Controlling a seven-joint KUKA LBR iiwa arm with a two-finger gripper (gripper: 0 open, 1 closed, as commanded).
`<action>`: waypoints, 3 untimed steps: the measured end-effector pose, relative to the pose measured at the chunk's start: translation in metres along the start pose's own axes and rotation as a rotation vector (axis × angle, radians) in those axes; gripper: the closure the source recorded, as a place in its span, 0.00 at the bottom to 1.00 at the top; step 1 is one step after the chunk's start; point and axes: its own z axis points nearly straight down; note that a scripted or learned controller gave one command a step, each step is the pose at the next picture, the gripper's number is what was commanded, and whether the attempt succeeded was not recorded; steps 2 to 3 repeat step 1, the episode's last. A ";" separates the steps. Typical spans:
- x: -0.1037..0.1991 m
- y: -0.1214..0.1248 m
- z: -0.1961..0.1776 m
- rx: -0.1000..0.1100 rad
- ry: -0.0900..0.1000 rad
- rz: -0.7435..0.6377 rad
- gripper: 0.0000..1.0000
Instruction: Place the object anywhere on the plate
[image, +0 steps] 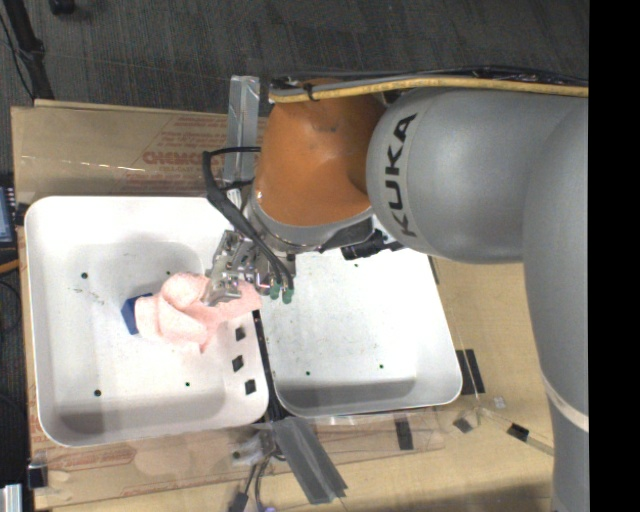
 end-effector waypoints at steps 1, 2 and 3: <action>0.000 0.000 0.000 0.000 0.000 0.000 0.00; 0.000 0.000 0.000 0.000 0.000 0.000 0.00; 0.000 0.000 0.000 0.000 0.000 0.000 0.00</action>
